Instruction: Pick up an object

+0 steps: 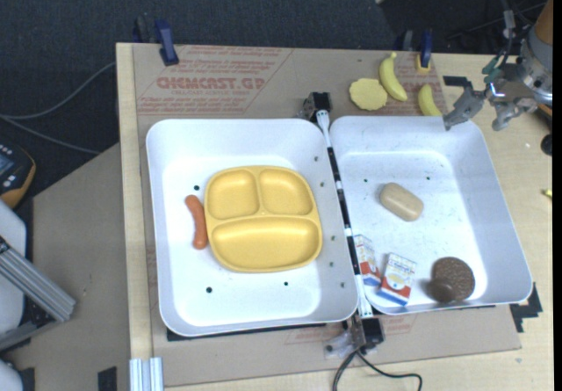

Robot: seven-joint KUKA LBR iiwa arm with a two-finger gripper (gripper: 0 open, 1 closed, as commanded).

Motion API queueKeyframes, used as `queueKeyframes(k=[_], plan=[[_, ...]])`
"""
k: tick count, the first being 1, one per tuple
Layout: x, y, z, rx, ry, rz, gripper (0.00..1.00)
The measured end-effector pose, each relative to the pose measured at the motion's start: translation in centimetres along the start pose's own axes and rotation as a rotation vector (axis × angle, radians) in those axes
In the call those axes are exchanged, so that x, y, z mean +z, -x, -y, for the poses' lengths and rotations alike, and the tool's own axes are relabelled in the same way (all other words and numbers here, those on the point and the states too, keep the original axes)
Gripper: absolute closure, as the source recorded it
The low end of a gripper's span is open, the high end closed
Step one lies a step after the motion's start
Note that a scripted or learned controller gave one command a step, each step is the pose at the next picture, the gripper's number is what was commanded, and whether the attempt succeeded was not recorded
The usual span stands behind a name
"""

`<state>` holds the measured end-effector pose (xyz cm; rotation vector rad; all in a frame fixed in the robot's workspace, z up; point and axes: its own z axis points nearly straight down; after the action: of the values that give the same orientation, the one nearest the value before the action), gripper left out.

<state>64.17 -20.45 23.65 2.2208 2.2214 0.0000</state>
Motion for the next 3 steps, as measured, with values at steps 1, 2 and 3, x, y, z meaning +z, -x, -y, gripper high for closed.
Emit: queueKeyframes(k=[1,2,3], plan=[[16.0,-3.1,4.3,0.001,-0.009,-0.004,0.00],[15.2,-8.3,8.6,-0.003,-0.007,-0.005,0.00],[15.2,-11.0,10.0,-0.002,-0.004,-0.003,0.00]])
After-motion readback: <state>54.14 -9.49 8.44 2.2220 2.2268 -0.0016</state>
